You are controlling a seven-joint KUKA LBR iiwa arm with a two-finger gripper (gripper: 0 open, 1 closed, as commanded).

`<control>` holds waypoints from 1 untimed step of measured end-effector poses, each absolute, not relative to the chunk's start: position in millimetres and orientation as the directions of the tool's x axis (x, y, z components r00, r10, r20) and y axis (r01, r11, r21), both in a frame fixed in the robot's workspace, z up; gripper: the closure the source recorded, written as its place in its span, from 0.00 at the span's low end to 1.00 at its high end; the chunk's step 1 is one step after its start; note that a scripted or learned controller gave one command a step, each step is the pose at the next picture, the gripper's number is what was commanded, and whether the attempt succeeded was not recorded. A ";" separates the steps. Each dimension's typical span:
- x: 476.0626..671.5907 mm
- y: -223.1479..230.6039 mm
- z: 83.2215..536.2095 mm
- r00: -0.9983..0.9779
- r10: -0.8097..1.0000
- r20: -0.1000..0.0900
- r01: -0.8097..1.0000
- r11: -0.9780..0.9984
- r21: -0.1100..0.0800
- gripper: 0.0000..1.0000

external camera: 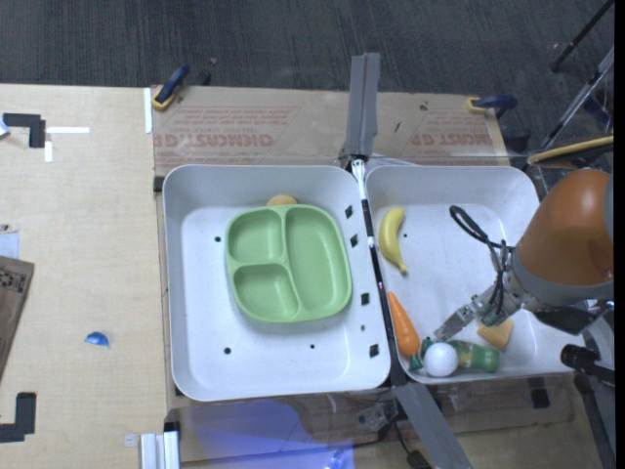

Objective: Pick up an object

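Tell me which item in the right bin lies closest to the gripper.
The white ball, sitting just below the gripper by the bin's near wall. The carrot lies further left, and the banana well up the bin.

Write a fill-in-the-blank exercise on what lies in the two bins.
1. The green tray lies in the ___ bin.
2. The banana lies in the ___ bin.
3. The carrot is colored ___.
4. The white ball sits nearest the bin's ___ edge.

Missing words: left; right; orange; bottom
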State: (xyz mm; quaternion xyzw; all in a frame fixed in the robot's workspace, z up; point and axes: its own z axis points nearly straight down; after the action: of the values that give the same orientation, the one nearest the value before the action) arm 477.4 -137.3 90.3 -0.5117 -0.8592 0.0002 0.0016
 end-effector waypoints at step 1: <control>545.5 -111.3 89.6 -0.136 0.991 0.000 0.991 0.136 -0.003 0.00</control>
State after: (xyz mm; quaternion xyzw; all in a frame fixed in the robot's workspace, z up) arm 545.5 -111.3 89.6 -0.6574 -0.7535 0.0012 0.0009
